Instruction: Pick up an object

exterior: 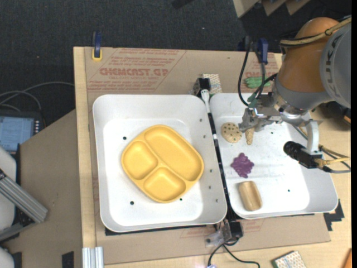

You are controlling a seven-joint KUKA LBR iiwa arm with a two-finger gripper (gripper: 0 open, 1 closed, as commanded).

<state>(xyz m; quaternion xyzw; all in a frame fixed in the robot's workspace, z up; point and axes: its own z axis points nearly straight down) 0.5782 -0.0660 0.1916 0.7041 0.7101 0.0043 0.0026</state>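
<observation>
Now we are lowering the gripper beside the cookie in the right bin, its grip state unclear, needing closure next.

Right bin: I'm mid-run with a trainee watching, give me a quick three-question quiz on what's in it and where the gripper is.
1. True or false: the yellow divided plate lies in the right bin.
2. Which item is nearest the gripper? A. cookie B. purple piece C. bread roll
3. Fill in: the arm enters from the view's ____ side.

Key: 1 false, it lies in the left bin; 2 A; 3 right.
</observation>
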